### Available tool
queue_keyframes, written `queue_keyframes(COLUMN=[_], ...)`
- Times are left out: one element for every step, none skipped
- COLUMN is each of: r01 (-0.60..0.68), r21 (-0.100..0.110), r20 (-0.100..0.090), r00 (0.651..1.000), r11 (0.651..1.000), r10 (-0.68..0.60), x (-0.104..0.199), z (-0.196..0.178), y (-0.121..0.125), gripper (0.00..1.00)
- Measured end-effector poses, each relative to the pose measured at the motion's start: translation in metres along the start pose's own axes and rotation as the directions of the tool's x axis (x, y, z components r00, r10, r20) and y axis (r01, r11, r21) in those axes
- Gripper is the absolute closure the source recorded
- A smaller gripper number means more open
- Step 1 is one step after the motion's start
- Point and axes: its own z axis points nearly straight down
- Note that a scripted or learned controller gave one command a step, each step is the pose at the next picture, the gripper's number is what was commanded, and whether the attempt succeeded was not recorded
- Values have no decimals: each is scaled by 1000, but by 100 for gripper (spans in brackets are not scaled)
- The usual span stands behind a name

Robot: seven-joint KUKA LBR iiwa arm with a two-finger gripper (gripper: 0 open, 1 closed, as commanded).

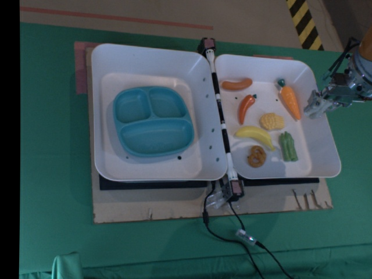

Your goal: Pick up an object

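Left bin (104, 60) holds a blue divided plate (153, 121). Right bin (325, 156) holds sausage (236, 84), chili (246, 108), carrot (289, 100), corn (272, 121), banana (254, 135), asparagus (288, 146), pretzel (256, 156). Gripper (317, 106) hangs over the right bin's right rim.

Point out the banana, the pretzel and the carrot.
banana (254, 135): camera view, middle of its curve.
pretzel (256, 156): camera view, its centre.
carrot (290, 101): camera view, middle of the orange body.
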Motion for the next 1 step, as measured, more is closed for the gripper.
queue_keyframes(r01=[1], r21=[-3], r20=[3], r00=[1000], r11=[1000], r10=[-1], x=[-14], z=[51], y=[76], gripper=[100])
